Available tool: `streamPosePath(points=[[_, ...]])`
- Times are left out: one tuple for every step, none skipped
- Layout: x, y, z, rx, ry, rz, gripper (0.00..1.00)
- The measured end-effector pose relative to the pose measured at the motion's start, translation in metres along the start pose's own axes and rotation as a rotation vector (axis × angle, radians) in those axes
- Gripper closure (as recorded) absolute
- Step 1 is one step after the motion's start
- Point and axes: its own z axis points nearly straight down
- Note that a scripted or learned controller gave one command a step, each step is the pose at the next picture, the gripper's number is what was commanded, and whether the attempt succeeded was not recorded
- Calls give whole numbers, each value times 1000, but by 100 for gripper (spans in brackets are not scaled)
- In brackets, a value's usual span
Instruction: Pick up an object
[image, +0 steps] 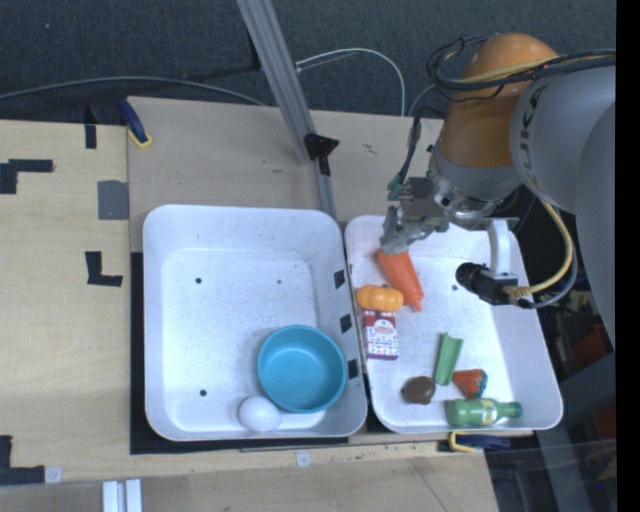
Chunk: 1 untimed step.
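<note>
One tool (398, 240): over carrot (401, 279) top; I cannot tell its opening or hold.
Risk: carrot slips, nudging orange gourd (380, 297).

The grey KUKA arm (565, 130) enters from the right of the camera view, its orange band (490, 100) lying directly above the wrist. The wrist points down and to the left, carrying the two-finger gripper (397, 240) low over the upper left part of the right-hand bin. Black and yellow cables loop from the wrist along the arm's lower side.
</note>
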Motion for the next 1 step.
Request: streamPosePath(points=[[45,-4,3,-1,-1,1,100]])
